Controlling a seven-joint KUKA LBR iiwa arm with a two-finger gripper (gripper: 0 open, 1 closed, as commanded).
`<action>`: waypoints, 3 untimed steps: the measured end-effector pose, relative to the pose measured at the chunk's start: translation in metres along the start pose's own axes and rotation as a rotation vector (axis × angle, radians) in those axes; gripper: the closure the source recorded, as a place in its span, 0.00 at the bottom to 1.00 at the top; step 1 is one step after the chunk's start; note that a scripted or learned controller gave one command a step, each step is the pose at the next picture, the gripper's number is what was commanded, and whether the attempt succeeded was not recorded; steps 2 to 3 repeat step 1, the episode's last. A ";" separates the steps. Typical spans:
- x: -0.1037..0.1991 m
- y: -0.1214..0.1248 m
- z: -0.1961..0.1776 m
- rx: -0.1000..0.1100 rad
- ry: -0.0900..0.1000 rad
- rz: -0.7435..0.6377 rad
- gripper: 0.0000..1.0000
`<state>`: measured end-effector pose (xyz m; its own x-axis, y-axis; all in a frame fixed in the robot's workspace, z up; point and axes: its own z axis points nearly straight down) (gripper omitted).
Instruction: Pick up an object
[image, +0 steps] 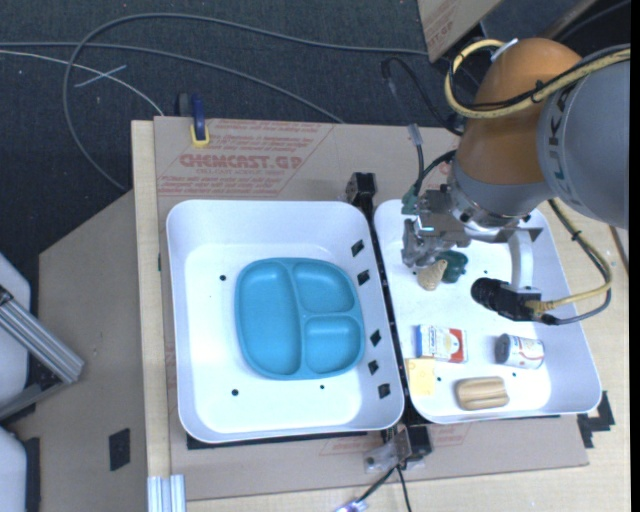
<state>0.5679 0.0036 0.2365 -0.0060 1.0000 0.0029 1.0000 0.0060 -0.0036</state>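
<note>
Hovering low over the right bin, the gripper seems clenched on a small tan and teal object, though shadow blurs it. Its descent keeps clear of the bin wall.

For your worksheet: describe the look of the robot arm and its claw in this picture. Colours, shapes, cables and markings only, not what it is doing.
The arm is a thick, rounded grey body with a bulbous orange band above the wrist. A yellowish cable loops over the orange part. The claw is a small grey metal assembly with green wiring at its side. Dark lettering on the grey shell is only partly visible.
</note>
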 end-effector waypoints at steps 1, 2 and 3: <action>0.054 0.015 -0.004 -0.006 -0.001 0.000 1.00; 0.054 0.015 -0.004 -0.006 -0.001 0.000 1.00; 0.054 0.015 -0.004 -0.006 -0.001 0.000 1.00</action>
